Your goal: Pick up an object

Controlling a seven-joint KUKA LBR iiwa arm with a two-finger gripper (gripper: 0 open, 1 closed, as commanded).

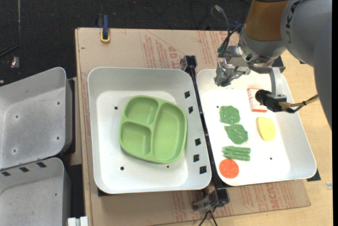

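Note:
My gripper [224, 75] hangs over the far left corner of the right bin [302, 141], with nothing visibly in it. Below it in that bin lie two green leafy pieces [228, 114] [236, 133], a bundle of green beans [236, 153] and a red-orange disc [228, 168], lined up toward the near edge. A yellow lump [266, 129] sits to their right. A small white and red card [254, 100] lies at the far side, partly covered by a black part of the arm [268, 99].
The left bin [100, 114] holds a green divided plate [153, 129]. Black clips [196, 114] run along the wall between the bins. The grey arm [311, 19] with its orange band looms over the far right. White lids [31, 114] lie off the bench at left.

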